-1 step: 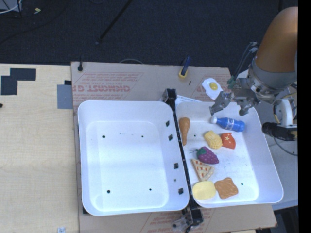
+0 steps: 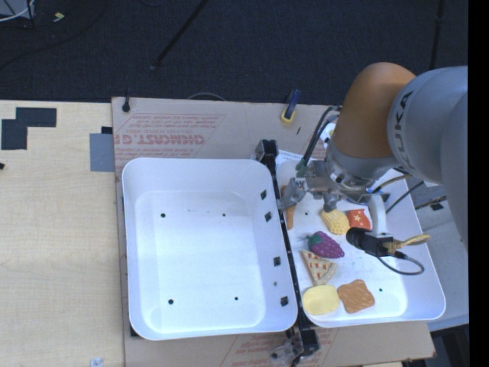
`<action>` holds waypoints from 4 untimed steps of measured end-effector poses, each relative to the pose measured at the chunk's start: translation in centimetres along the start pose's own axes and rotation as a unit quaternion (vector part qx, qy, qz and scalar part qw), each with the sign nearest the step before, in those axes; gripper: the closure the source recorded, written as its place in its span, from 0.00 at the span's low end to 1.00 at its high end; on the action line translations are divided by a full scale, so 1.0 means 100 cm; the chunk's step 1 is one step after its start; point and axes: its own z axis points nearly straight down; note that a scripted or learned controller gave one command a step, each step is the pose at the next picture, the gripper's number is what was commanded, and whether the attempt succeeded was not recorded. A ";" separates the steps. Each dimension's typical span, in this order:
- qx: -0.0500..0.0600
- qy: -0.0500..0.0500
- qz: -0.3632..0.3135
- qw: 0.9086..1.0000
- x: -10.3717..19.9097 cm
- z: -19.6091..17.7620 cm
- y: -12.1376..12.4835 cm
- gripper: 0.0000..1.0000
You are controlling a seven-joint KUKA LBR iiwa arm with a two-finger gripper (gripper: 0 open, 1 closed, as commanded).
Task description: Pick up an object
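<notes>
My gripper (image 2: 311,197) hangs over the back left part of the right bin (image 2: 429,300), open, with nothing between its fingers. Just below it lie a yellow corn piece (image 2: 335,221) and a small red item (image 2: 359,219). A purple grape bunch (image 2: 327,245) sits in the middle of that bin, with a waffle wedge (image 2: 318,267) in front of it. At the bin's front lie a round yellow piece (image 2: 321,300) and a slice of toast (image 2: 355,296). A small orange item (image 2: 289,216) rests against the bin's left wall.
The left bin (image 2: 145,205) stands beside the right one, divided from it by a black-clipped wall (image 2: 279,235). A black cable with a yellow-tipped plug (image 2: 382,244) hangs from the arm over the right bin. A blue-and-yellow clamp (image 2: 290,107) sits at the bench's back edge.
</notes>
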 end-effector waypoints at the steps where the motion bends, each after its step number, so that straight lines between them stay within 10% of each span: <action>1: -0.004 -0.001 0.002 1.000 0.015 -0.006 -0.008 0.00; 3: -0.006 -0.001 0.001 1.000 0.064 -0.007 0.023 0.00; 4: -0.004 -0.001 0.003 1.000 0.062 -0.017 0.022 1.00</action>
